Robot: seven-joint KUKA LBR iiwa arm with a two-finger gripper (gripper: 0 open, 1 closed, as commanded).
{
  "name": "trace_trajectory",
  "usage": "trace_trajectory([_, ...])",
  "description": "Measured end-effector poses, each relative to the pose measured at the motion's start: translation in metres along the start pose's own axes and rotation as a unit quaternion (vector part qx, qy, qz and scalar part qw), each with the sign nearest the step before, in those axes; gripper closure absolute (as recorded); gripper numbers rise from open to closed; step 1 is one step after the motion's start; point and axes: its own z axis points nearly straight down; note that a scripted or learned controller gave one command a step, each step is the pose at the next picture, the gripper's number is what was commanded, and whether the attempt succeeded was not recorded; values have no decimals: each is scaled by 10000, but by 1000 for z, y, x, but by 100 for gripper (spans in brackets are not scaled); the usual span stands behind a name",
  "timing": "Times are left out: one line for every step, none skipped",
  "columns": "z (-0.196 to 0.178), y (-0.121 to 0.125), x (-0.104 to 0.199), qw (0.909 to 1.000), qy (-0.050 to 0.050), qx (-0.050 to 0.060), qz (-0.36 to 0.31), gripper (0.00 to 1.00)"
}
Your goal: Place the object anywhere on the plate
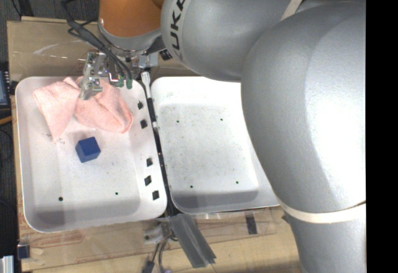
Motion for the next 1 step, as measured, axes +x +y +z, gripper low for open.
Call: trace_trajectory([0, 0, 0, 10000, -4, -1, 2, 0])
